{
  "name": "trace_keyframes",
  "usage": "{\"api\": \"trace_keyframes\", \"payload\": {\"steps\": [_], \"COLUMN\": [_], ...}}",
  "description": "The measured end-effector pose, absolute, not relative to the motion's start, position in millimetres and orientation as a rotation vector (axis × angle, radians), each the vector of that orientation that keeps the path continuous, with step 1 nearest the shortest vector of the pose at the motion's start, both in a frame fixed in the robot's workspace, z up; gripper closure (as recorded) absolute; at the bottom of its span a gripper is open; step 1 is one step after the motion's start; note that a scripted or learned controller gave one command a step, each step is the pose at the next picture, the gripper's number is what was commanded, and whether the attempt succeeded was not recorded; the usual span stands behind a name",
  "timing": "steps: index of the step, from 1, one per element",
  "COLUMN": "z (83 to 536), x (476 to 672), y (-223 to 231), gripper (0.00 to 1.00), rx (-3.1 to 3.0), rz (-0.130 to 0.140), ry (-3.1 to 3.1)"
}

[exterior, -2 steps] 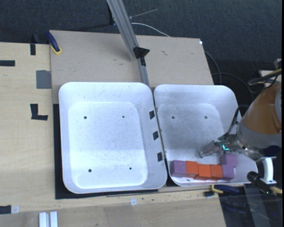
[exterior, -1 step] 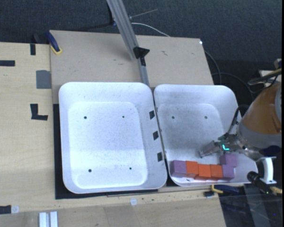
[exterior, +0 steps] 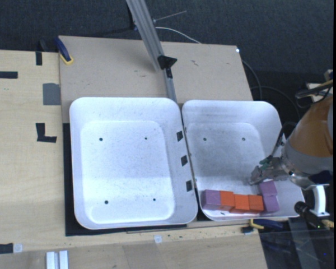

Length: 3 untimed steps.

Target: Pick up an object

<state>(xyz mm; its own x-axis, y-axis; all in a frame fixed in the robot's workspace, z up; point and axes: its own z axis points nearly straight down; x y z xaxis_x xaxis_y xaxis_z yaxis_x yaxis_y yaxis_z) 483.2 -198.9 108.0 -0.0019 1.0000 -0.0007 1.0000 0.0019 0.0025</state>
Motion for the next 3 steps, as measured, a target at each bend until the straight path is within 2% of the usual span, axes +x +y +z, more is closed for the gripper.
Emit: {"api": "trace_keyframes", "payload": {"steps": [1, 2, 3], "z": [193.8, 200.5, 202.8], "x": [548.7, 577.0, 520.5], "y": [-135.2, -62.1, -64.6], "gripper": [1.00, 1.00, 1.00], "rx": [2.206, 2.212, 2.223], "rz": [0.011, 0.003, -0.006], "ry": [2.228, 2.231, 2.224]}}
